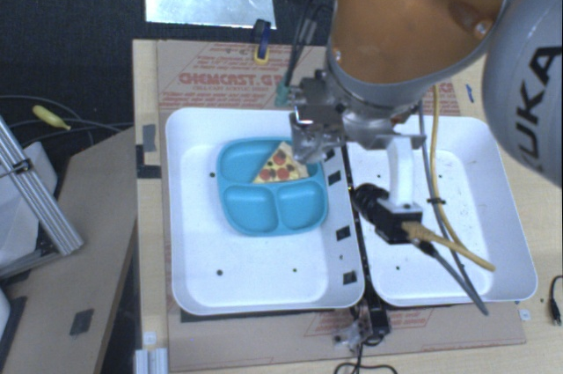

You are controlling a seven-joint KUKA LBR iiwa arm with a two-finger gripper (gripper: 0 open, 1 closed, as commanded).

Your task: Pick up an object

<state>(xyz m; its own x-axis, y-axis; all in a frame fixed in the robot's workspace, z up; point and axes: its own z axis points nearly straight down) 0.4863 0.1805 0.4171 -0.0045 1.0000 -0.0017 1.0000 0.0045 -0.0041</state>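
Over the blue tray [264, 209], the tool [310, 142], grip state unclear, could nudge the pizza slice [281, 164] against a divider.

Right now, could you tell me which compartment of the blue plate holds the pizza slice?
The upper right compartment, the one nearest the claw. The pizza slice lies there on the blue plate; the upper left and two lower compartments hold nothing.
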